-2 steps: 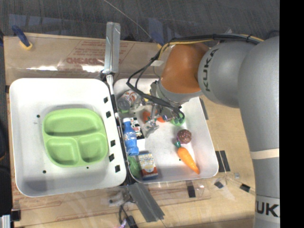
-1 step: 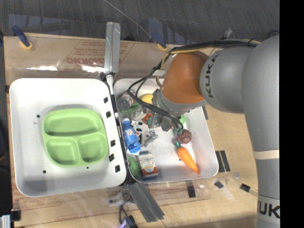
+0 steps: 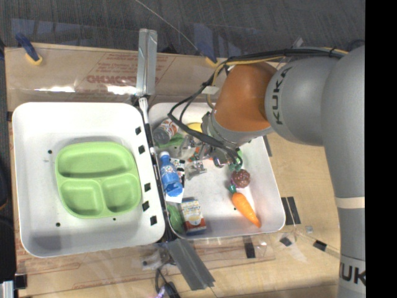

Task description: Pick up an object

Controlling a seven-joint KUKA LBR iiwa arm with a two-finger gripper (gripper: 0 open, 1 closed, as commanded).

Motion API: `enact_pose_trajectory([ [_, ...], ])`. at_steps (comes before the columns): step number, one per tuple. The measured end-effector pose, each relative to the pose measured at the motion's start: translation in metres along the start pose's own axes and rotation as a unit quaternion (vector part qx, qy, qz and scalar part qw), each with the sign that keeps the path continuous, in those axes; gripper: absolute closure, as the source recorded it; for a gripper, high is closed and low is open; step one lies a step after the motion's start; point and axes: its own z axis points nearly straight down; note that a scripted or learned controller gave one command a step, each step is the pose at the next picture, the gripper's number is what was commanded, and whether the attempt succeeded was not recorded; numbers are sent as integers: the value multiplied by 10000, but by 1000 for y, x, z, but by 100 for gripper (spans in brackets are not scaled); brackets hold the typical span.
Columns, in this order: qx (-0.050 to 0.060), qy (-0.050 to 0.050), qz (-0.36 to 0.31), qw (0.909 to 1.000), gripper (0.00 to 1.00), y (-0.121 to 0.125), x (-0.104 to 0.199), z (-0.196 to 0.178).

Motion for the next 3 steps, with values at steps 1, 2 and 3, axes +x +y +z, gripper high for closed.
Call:
enact_pose_trajectory([
  [1,-25,-16,-869,9962,100,22,-68,-91],
  [2,-17,-25,-458,9989,100,18,-76,-172],
  [3,-22,-8,-475,9989,100,19,-76,-179],
])
